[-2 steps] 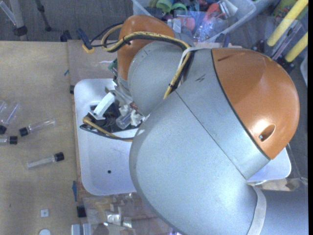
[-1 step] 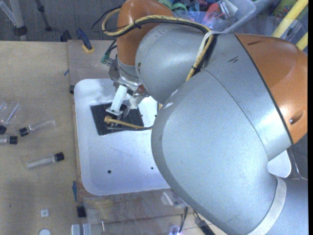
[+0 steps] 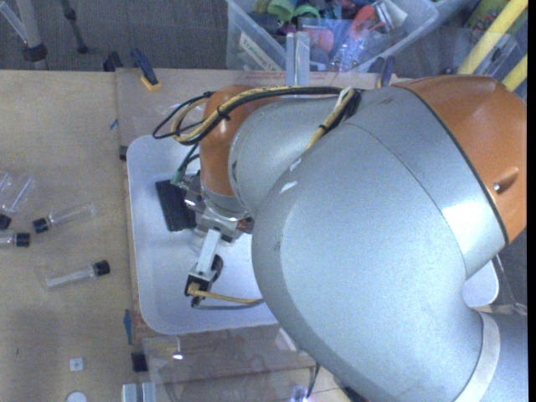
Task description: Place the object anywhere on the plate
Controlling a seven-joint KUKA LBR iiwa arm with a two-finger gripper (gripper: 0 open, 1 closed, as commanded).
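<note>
My gripper (image 3: pixel 173 204) reaches down into the left part of a shallow white bin (image 3: pixel 151 296), close to the bin's left wall. It looks like a dark, flat shape below the orange wrist band (image 3: pixel 216 153). I cannot make out any object at it. The big grey arm (image 3: pixel 368 249) covers most of the bin and everything to its right.
Several clear vials with black caps (image 3: pixel 77 272) lie on the wooden bench left of the bin. A clear tub of colourful toys (image 3: pixel 331 15) stands at the back. A blue clamp (image 3: pixel 148 77) sits near the bin's far left corner.
</note>
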